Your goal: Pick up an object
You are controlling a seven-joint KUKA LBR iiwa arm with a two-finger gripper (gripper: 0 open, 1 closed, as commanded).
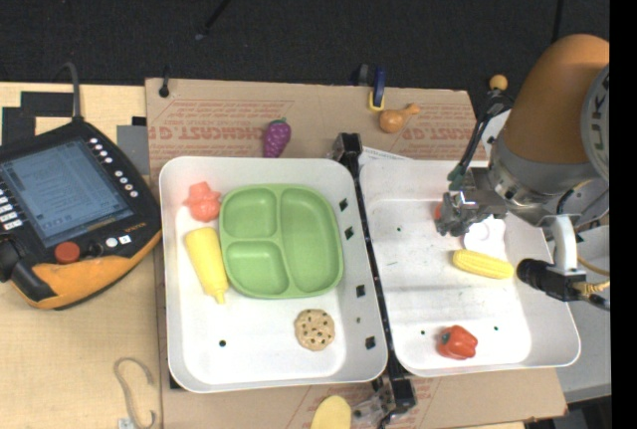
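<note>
Down front a red pepper point(457, 341) is sitting, and I am worrying my claw point(455, 214), grip too blurry to tell, is missing the corn point(483, 265).

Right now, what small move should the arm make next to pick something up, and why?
Probably shift the gripper a little toward the near edge, over the corn cob, then descend: the gripper hangs just beyond the corn, which is the nearest item in the right bin.

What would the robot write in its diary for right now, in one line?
task: pick up object | gripper: over right bin, above corn | red pepper: in right bin | held: nothing seen
</note>
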